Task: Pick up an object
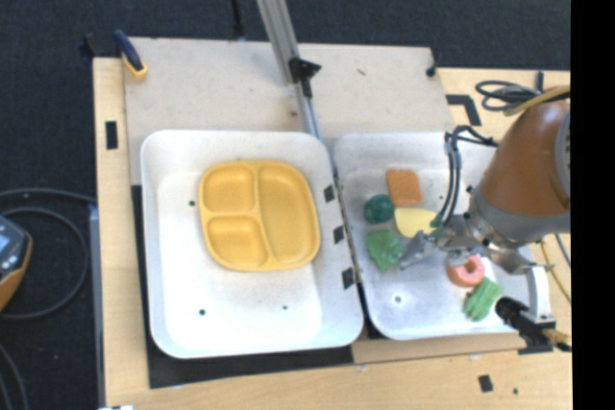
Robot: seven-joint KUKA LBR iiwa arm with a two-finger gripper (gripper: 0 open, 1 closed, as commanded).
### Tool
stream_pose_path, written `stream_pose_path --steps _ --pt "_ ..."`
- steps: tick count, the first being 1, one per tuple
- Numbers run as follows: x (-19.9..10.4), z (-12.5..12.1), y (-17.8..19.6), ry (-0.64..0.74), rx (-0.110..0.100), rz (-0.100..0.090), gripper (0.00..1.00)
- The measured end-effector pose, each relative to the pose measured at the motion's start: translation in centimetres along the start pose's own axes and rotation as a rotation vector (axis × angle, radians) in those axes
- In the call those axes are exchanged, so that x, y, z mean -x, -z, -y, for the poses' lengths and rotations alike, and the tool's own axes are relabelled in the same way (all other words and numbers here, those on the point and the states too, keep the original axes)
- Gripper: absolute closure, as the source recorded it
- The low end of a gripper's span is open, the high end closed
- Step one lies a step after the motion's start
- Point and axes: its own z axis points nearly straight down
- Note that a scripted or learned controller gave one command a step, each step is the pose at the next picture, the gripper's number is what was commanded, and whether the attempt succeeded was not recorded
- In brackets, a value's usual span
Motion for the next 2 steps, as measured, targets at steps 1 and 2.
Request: stream_pose_path --steps 1,2 --pt "0.1 0.0 -5.3 0.0 0.001 0.0 0.0" --pt "0.2 -0.1 -3.9 -0.003 0.007 0.001 1.0"
